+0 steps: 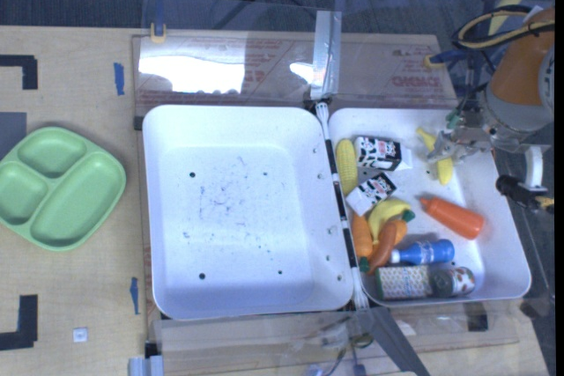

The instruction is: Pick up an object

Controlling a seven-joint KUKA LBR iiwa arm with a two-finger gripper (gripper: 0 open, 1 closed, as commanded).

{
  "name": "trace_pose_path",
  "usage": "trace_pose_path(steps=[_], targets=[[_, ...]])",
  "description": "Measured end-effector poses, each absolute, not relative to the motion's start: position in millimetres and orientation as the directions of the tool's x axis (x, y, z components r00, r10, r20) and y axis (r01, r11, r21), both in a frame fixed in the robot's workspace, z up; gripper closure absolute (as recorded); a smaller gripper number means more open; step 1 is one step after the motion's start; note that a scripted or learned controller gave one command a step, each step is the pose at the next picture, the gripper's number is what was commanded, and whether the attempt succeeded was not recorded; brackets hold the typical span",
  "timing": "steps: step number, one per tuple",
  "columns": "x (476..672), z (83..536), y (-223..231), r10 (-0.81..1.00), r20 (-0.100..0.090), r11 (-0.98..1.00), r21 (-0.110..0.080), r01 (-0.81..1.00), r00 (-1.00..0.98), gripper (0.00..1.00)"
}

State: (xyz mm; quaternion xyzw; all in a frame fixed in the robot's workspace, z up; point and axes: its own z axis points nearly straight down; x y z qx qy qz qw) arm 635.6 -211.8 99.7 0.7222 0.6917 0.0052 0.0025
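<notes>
**Tool low at the back of the right bin, near a small yellow piece**

The arm (pixel 520 84) comes in from the right, and its tool (pixel 458 141) is down over the back part of the right bin (pixel 511 277). Whether the tool is apart or together, I cannot tell. A small yellow piece (pixel 443 170) lies just under it, but nothing is clearly seen inside the tool, so I judge that no object is taken yet.

The things to pick are all in this bin: a corn cob (pixel 346 165) by the left wall, two black-and-white cartons (pixel 378 152), a banana (pixel 389 211), an orange carrot (pixel 453 217) lying alone, and a blue bottle (pixel 425 254) beside a speckled can (pixel 427 281) at the front. The left bin (pixel 176 136) is beside it, and a green tray (pixel 60 187) sits on the counter (pixel 70 304).

The risks, as I judge them: the yellow piece is small and close to the back wall, so the tool may only push it, or touch the wall. The objects on the left side lie against each other, so a try there may catch two things or none.
</notes>
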Motion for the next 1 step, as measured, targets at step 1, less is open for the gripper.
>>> trace_pose_path(steps=[1], targets=[[626.1, 173.1, -136.0, 0.999, 0.000, -0.034, 0.002, 0.999, 0.034, 1.00]])
